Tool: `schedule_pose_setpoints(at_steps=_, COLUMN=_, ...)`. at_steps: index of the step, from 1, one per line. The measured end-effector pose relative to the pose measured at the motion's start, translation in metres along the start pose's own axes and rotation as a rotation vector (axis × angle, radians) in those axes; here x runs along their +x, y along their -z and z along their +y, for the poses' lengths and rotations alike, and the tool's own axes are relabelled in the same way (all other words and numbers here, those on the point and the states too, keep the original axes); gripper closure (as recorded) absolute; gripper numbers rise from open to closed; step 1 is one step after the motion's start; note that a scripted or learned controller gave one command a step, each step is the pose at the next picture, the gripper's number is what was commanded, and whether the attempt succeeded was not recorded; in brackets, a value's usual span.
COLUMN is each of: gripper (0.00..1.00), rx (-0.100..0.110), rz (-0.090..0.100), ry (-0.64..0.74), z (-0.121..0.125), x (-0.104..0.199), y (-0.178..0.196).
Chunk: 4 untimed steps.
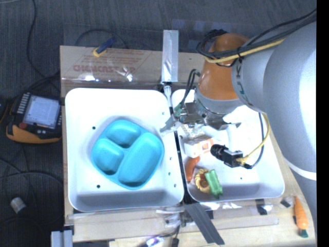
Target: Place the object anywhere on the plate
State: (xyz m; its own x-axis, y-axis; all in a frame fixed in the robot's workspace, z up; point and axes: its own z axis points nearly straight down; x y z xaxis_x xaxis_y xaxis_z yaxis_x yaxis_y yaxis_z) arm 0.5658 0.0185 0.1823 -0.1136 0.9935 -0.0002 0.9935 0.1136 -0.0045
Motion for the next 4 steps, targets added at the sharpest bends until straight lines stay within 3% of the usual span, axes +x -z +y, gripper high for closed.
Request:
schedule_pose_setpoints(at_steps=1, gripper=1.0, rx=0.004, rz=0.001, ry=0.002, z=0.0, x=0.001, y=0.008)
schedule_pose_setpoints(at_steps=2, gripper=1.0, rx=0.002, rz=0.0, ry=-0.205, z=-0.018, x=0.049, y=0.0)
schedule_pose_setpoints(at_steps=3, gripper=1.0, rx=0.001, rz=-0.003, ry=-0.406, z=-0.013, x=0.153, y=0.016)
schedule_pose_setpoints(at_steps=4, gripper=1.0, rx=0.0, rz=-0.004, ry=-0.574, z=-0.062, x=0.192, y=0.044)
